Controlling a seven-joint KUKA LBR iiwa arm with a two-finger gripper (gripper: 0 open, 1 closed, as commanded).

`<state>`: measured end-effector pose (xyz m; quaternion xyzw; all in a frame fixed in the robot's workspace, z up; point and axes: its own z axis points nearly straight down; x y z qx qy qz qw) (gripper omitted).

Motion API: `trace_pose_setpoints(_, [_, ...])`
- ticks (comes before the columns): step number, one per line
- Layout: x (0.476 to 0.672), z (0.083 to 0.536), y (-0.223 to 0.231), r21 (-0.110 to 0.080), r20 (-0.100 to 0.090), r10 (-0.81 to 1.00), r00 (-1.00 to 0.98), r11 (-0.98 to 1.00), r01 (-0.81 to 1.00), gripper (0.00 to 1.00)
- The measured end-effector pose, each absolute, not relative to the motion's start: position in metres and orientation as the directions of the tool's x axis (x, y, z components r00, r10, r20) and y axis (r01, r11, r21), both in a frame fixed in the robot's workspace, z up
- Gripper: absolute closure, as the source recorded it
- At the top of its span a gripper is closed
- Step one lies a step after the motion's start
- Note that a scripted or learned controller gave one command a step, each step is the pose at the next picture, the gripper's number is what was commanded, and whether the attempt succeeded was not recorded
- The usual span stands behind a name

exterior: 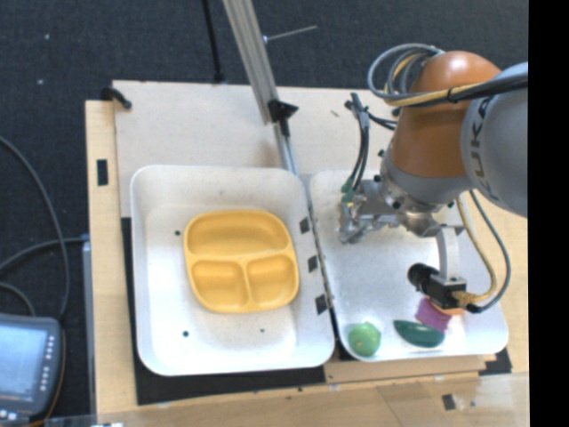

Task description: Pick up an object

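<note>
The right bin [378,269] holds three small things along its near edge. They are a light green round fruit [364,337], a dark green curved piece [418,333] and a purple block [433,313]. The purple block is partly hidden by a black part and an orange cable end on the arm. My gripper [353,221] hangs over the far left part of this bin, near the wall between the bins. It is well away from the three things, and I see nothing in it.
A yellow divided plate [240,259] lies in the middle of the left bin [147,265]. A slanted aluminium post [253,52] rises behind the bins. The arm's orange and grey body [440,123] covers the far right of the right bin.
</note>
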<state>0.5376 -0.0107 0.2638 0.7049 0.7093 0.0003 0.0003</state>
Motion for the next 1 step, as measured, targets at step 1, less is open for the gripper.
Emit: trace_pose_setpoints(1, [0.5383, 0.2444, 0.04, -0.001, 0.001, 1.0, -0.004, 0.004, 1.0, 1.0])
